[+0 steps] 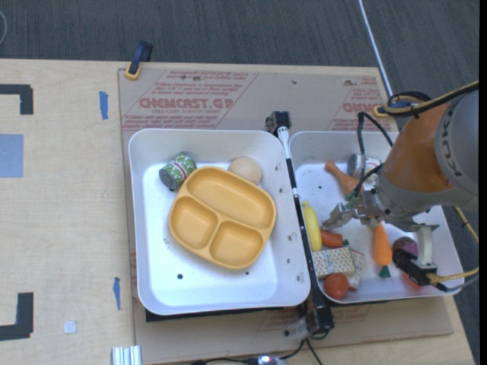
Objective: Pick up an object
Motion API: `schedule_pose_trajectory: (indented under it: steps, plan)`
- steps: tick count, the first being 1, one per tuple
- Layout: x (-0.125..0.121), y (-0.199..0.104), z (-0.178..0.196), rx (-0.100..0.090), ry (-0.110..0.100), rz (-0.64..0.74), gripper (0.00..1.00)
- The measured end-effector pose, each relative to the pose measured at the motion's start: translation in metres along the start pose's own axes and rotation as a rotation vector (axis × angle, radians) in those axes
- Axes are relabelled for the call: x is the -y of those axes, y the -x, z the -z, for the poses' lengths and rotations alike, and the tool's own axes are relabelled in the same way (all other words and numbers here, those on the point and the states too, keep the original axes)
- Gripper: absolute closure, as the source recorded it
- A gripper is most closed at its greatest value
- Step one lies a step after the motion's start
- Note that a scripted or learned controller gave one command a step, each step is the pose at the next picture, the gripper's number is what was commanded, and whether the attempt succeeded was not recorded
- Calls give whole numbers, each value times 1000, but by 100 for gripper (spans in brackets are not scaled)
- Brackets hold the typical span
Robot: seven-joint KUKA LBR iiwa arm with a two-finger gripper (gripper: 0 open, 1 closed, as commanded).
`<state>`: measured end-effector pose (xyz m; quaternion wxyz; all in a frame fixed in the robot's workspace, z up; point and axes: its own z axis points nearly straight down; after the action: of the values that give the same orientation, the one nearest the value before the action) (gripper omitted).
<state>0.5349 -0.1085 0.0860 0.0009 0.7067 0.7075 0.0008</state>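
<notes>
Since the gripper (341, 213) hangs low over the right bin (449, 243), the nearest thing to pick is the banana (311, 227), which lies just left of the gripper against that bin's left wall. Its long axis runs from the far side of the bin toward the near side, roughly parallel to that wall. Whether the gripper is spread or closed I cannot tell. Nothing is visibly held.

Other things crowd close. A red piece (332, 239) sits just near-side of the gripper, touching the banana; beyond it lie a patterned block (334, 261) and a tomato (335, 285). A carrot (381, 246) lies to the gripper's right. I judge the wall and the red piece the likeliest to hinder a grasp on the banana.
</notes>
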Motion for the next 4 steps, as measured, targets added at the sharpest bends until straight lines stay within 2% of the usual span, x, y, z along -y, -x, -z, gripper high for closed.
schedule_pose_trajectory:
  steps: [1,2,3,4]
  plan:
    - [-1,1,11,2,5,-2,100]
    - [-1,0,11,2,5,-1,0]
    - [39,-15,2,3,10,-4,0]
    - [39,-15,12,4,11,-3,100]
